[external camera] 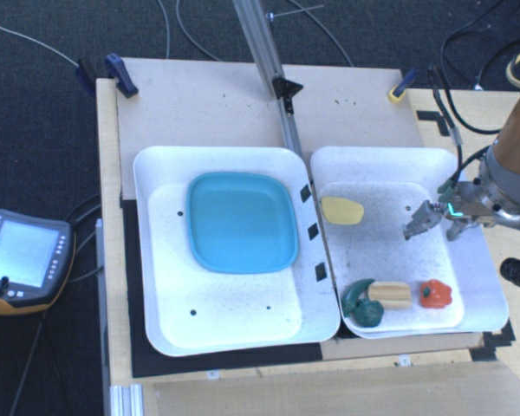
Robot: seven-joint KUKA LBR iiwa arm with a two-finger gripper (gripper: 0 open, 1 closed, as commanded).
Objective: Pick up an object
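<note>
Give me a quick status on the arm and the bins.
Gripper above right bin, nothing seen held. Yellow piece, green piece, tan block, red piece loose. Blue plate in left bin.

**Bench and what rests on it**

The pale bench (pixel 208 102) carries two shallow white bins side by side — the left bin (pixel 156 232) and the right bin (pixel 477 276), rims touching. A black mat (pixel 139 354) shows beneath their near edge — clamps (pixel 121 74) grip the far corners.

The grey arm (pixel 513 159) carries black cables, ending in a grey metal claw (pixel 419 224) lit green.
</note>
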